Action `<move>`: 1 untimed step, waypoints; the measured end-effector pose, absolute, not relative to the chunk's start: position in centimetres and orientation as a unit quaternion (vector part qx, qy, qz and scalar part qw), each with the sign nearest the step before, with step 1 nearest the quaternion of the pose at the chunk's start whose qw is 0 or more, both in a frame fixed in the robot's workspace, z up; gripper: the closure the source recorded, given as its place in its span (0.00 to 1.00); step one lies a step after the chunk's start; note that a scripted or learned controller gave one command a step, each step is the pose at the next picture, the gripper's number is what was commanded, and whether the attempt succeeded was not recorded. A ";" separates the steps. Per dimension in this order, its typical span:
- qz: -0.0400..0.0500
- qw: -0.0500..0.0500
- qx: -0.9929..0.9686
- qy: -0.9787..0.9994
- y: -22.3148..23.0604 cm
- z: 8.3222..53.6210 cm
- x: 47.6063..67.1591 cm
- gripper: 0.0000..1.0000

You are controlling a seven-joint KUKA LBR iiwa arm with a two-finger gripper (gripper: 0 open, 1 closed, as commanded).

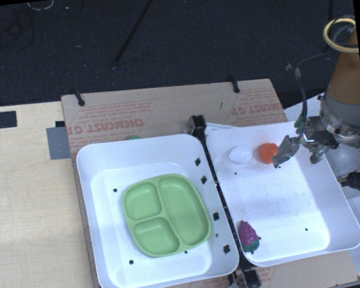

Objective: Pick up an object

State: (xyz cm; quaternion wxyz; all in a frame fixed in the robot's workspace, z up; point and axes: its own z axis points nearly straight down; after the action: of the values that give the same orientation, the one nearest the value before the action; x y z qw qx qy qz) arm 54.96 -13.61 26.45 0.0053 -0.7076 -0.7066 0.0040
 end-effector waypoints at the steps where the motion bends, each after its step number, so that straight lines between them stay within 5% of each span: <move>1: 0.001 0.001 -0.707 -0.707 -13.6 27.1 55.1 0.00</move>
State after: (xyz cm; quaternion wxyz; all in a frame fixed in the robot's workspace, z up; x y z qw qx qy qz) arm 55.14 -13.62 27.06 0.0014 -0.7070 -0.7072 0.0009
